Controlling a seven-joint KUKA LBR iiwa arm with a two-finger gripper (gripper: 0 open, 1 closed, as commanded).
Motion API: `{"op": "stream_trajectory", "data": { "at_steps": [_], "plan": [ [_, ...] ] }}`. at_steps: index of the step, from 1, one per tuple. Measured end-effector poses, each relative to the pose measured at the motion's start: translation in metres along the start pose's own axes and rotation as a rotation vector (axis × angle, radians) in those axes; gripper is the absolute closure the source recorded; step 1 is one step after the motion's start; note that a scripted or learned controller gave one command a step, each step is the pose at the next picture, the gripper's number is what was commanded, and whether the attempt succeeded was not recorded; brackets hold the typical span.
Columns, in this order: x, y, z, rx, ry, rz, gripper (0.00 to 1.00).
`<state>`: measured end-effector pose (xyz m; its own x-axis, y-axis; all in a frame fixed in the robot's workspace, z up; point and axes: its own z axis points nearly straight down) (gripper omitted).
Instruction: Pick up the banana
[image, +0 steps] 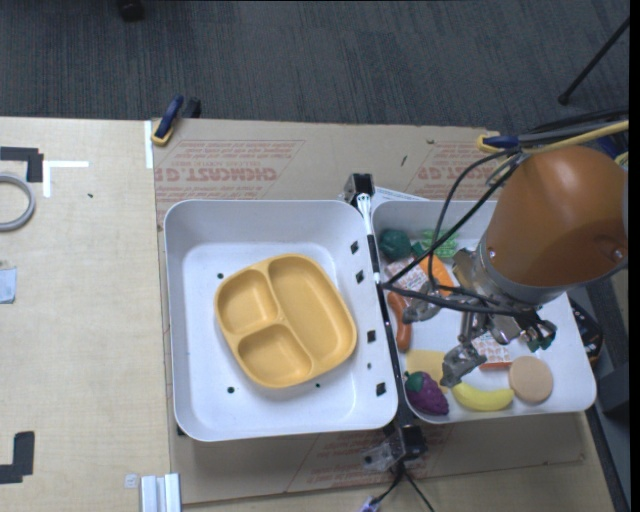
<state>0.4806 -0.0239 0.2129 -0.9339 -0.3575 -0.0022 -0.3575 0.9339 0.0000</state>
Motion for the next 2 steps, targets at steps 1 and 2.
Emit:
{"op": "stream_trajectory", "data": {
  "at_steps": [1,2],
  "plan": [
    [-0.019,0.019,0.021,-0.001,0.000,-0.365,0.00],
    [-0.032,0.055,0.021,-0.001,-0.001,-0.606,0.00]
  ]
}}
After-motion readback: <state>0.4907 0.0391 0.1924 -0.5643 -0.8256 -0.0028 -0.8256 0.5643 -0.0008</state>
